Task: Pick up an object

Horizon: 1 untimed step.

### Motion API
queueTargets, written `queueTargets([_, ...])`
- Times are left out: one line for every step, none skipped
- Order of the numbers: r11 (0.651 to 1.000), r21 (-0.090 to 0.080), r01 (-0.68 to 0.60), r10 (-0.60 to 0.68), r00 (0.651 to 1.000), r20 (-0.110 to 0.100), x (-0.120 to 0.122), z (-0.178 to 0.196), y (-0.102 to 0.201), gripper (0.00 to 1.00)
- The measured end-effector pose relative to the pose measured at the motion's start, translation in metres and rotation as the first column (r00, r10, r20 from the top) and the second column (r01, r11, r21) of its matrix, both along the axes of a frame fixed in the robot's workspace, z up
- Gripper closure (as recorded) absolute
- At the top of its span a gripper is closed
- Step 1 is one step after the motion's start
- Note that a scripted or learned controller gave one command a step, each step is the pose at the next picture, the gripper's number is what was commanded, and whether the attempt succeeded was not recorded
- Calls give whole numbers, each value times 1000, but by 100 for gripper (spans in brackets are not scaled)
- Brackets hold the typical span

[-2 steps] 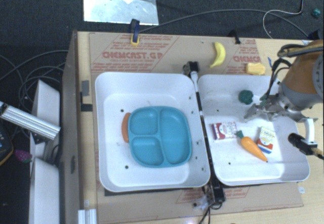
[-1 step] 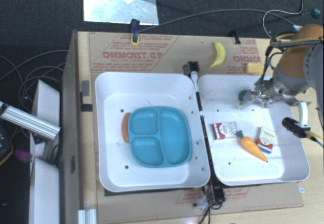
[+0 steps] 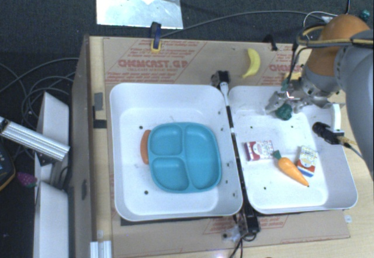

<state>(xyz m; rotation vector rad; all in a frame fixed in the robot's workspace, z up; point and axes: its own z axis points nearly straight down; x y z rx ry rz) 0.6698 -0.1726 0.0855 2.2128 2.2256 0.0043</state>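
Where arm [image 3: 345, 58] bends, gripper [image 3: 283, 105] low.

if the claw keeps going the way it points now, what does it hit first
Most likely the small dark green object right under the claw, in the right bin. They look very close, though depth is hard to judge from this angle.
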Motion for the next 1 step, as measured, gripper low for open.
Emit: queueTargets([1000, -3, -3, 3, 1000, 3, 1, 12, -1, 100])
